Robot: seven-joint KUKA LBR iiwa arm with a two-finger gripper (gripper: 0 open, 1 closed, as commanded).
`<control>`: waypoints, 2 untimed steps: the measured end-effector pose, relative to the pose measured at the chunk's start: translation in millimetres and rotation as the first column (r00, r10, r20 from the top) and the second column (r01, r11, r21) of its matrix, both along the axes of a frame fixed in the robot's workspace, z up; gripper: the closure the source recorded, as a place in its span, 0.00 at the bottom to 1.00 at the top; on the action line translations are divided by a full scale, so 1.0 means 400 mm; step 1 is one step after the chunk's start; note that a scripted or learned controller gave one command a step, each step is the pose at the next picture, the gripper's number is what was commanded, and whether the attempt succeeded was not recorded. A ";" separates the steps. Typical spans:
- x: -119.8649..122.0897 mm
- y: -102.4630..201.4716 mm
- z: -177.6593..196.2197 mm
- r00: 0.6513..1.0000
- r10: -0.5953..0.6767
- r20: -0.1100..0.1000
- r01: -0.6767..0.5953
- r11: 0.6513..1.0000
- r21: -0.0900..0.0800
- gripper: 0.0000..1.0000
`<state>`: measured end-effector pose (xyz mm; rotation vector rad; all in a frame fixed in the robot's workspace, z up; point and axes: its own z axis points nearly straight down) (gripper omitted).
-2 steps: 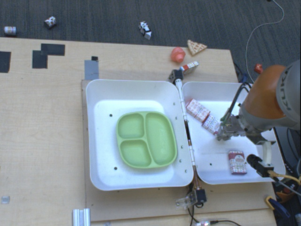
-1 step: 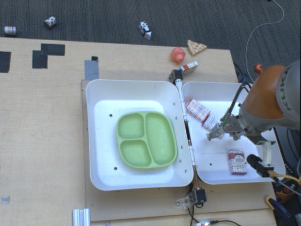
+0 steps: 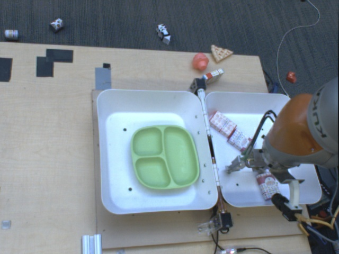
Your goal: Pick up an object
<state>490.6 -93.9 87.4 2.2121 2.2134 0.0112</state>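
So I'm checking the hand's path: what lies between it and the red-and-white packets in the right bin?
In the camera view, bare white bin floor separates the hand from the packets; nothing else lies there.

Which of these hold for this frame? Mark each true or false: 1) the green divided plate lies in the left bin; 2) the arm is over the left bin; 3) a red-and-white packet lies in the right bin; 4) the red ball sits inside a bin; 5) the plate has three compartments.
1) True: the green plate lies in the left bin.
2) False: the arm is over the right bin.
3) True: a red-and-white packet lies near that bin's top left.
4) False: the red ball sits on the bench, beyond the bins.
5) True: two small on the left, one long on the right.
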 end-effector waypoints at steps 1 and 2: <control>0.006 0.001 0.029 1.000 0.001 0.006 -0.001 1.000 -0.001 1.00; 0.005 0.001 0.028 1.000 0.001 0.006 -0.001 1.000 0.000 0.00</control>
